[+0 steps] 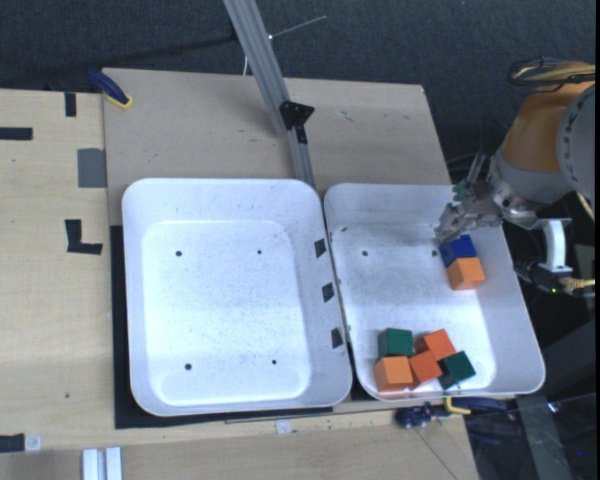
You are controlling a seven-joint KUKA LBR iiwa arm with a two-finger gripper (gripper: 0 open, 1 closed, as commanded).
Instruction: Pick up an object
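The right bin [500, 298] holds six blocks: three orange [466, 273], two green [395, 343], one blue [457, 249]. The gripper [458, 218] hangs just above the blue block; jaw state cannot be told. No legible writing.

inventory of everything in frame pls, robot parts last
white bins: 2, white, side by side on the bench; left one's wall is pointed at, right one beside it
blue block: 1, blue, upper right of the right bin, just under the gripper
orange blocks: 3, orange; one touching the blue block's lower side, two in the cluster at the right bin's near edge
green blocks: 2, dark green, same cluster
metal pole: 1, grey, slanting from top centre down between the bins
bench: 1, tan wood, under the bins
arm: 1, grey with orange band, entering from the right
gripper: 1, over the right bin's upper right, above the blue block
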